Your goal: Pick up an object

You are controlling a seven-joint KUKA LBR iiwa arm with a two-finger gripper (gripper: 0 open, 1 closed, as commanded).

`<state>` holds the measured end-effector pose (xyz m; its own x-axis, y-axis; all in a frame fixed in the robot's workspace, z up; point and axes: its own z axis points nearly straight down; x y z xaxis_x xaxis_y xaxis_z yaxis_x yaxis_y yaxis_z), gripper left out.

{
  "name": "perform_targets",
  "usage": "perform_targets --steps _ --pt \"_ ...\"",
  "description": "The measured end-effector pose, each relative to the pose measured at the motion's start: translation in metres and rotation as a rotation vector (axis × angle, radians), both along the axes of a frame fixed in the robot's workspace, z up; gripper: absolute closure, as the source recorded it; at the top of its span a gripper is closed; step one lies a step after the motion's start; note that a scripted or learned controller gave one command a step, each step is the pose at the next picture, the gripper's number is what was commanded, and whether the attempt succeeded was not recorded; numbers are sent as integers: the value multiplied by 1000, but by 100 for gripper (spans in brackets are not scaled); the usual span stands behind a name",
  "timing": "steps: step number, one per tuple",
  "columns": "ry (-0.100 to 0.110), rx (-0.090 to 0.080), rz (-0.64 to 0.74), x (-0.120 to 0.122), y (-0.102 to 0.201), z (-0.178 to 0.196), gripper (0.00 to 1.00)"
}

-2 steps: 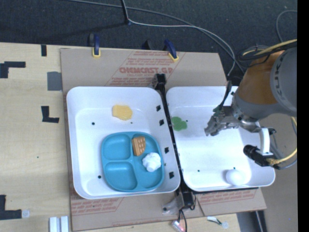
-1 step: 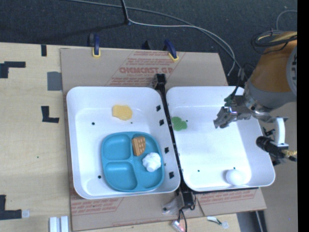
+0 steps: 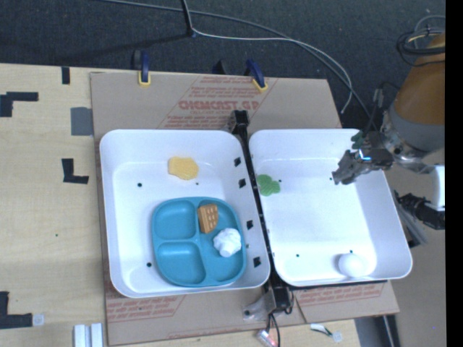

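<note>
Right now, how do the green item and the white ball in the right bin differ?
The green item is small, flat and irregular; the white ball is larger and round. The green item lies at the right bin's left wall; the white ball sits in its near right corner. Both lie apart from the gripper.

Small green lump [image 3: 268, 186] lay against the right bin's [image 3: 376, 201] left wall, far end, white ball [image 3: 354, 264] sat near that bin's near right corner, well apart.

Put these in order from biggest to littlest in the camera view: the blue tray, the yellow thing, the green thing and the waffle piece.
1. Blue tray
2. Yellow thing
3. Green thing and waffle piece: they look about alike, too close to rank.
</note>
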<state>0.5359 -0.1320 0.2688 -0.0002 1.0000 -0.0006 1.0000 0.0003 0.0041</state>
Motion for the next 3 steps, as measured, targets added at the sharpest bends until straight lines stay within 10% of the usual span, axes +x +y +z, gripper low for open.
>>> perform_targets --steps 3 --pt "5 2 6 20 173 -17 100"
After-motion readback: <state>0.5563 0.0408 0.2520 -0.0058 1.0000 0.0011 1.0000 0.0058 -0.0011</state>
